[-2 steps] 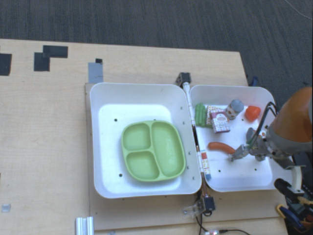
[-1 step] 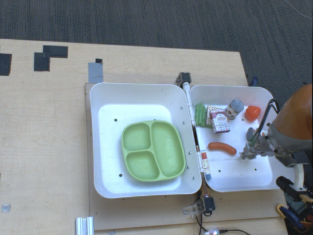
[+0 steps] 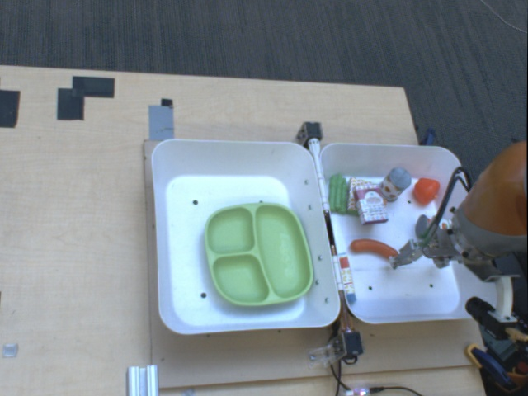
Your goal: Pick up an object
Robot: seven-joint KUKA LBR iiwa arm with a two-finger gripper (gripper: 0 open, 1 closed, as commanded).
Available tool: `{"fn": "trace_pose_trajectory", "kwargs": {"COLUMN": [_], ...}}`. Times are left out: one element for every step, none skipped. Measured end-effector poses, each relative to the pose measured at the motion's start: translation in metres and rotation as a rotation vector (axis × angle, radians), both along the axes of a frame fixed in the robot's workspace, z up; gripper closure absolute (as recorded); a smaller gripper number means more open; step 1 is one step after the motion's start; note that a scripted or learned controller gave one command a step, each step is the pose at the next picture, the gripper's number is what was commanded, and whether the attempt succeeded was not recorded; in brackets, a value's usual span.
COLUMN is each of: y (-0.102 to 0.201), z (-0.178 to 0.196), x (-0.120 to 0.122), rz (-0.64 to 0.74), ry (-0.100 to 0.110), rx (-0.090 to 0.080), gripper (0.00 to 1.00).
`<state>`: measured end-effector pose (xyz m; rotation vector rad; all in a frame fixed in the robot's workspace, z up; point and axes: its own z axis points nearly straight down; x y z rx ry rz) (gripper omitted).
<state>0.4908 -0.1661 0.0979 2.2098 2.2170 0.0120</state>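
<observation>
We see the end effector point(image 3: 407, 258) low in the right bin point(image 3: 412, 304), touching an orange pepper point(image 3: 373, 247); its opening is unclear. Next, we judge, close and lift.

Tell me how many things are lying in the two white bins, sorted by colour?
Green: 2, the divided plate and a green packet
Orange or red: 2, an orange lump and a long orange piece
Grey: 1, a small capped bottle
White and maroon: 1, a small carton
Total: 6
</observation>
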Motion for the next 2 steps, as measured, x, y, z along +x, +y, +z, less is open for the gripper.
{"fn": "trace_pose_trajectory", "kwargs": {"y": [0.0005,0.0005], "z": [0.0105,0.0104], "x": [0.0013,0.0012], "rz": [0.001,0.002], "ry": [-0.004,-0.003], "rx": [0.000,0.000], "gripper": [1.00,0.00]}}
